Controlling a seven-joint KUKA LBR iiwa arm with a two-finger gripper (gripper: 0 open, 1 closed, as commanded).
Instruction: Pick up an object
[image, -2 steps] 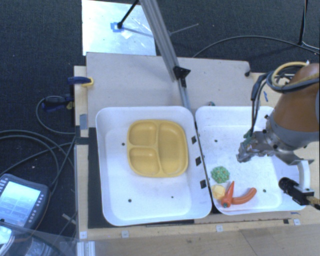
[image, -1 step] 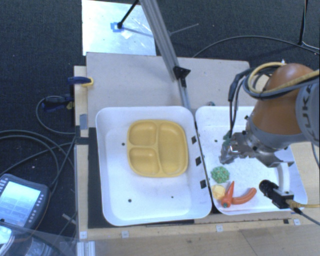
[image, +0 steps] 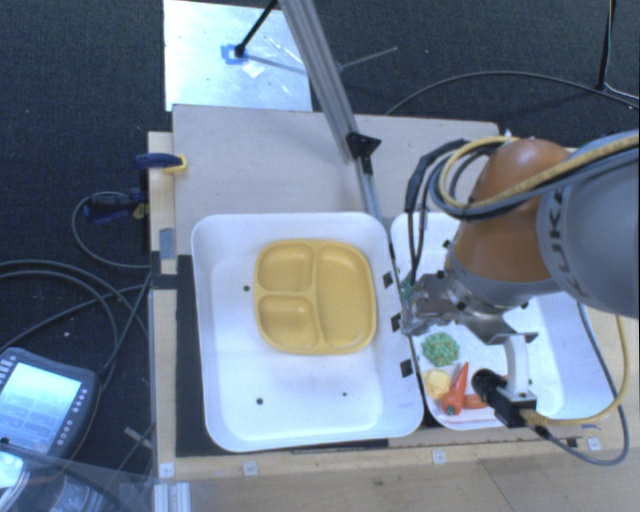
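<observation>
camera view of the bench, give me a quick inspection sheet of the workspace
surface: two white bins side by side, left bin, right bin, on a bench.
job's things: green toy, yellow piece and orange carrot lie in the right bin's near left corner.
clutter: yellow divided plate in the left bin.
grippers: hand hangs over the right bin, above the toys.
cables: yellow and black hoses loop along the arm; cables on the floor at left.
surroundings: dark carpet, pendant at lower left.
</observation>
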